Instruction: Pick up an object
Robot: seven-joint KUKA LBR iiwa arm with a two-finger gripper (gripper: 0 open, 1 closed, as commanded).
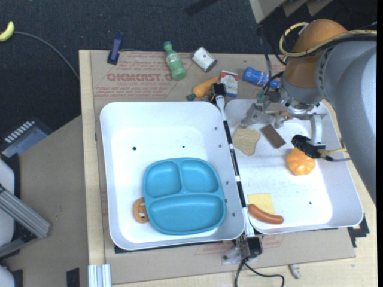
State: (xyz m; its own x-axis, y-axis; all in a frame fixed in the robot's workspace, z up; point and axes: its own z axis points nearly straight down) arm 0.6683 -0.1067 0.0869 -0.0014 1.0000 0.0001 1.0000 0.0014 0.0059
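My gripper (261, 128) hangs at the far left corner of the right bin (335, 211). Its fingers stand open, and nothing is between them. A tan bread slice (246, 141) lies on the bin floor just below and left of the fingertips. An orange fruit (300, 162) rests to the gripper's right. Near the bin's front edge lie a yellow cheese slice (261, 202) and a red sausage (265, 215).
The left bin (119, 136) holds a blue divided plate (182, 195) with a brown pretzel (139, 210) at its left edge. Behind the bins lie a green bottle (175, 61), a white can (204, 58), a blue can (256, 76), a carrot (205, 88) and a small carton (228, 83).
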